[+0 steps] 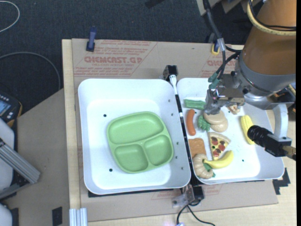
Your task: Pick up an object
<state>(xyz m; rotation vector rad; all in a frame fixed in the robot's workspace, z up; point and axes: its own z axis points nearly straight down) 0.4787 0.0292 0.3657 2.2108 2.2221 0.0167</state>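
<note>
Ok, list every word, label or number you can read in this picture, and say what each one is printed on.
"CHEMCAST. G.P": large red print on the brown protective sheet under the bins, behind the left bin.
Smaller red lines around it on the same sheet: too small and blurred to read.
More red print behind the right bin: partly hidden by the arm, unreadable.
Nothing readable on the green tray or the toy foods.

Bright, even light falls from above. The two white bins (94, 126) read almost blown out, with little surface detail, and soft, short shadows sit under the green tray (139, 141). The orange arm band (275, 18) at the top right looks soft and slightly blurred. The dark floor (37, 13) shows grain, and the overall picture is low in resolution.
</note>
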